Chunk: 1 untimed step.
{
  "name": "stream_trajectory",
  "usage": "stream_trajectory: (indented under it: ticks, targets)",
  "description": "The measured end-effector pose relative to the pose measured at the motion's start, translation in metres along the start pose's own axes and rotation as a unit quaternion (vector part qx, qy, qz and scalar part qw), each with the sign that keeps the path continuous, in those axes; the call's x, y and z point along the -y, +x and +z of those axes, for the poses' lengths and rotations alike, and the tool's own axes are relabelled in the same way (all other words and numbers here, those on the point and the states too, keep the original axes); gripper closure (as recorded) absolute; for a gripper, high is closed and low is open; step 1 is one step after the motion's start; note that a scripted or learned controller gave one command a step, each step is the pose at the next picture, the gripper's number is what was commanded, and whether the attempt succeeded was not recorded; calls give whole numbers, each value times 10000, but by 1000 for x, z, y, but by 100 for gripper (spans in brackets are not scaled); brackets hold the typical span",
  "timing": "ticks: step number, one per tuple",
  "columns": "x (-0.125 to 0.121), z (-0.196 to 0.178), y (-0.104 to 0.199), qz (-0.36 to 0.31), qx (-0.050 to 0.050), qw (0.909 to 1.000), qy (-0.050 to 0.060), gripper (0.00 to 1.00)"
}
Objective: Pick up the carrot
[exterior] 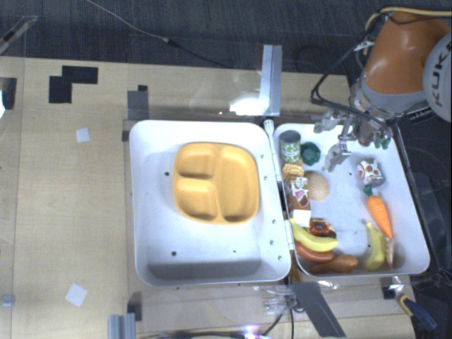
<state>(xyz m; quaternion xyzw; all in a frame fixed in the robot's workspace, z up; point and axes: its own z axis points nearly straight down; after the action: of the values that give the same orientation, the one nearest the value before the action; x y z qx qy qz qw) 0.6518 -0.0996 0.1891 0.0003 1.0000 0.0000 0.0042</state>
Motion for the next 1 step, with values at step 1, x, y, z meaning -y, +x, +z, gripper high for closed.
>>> stream_trajectory:
  ticks: [1]
  targets:
    - [77, 53, 29, 184, -12, 9998, 10, 0]
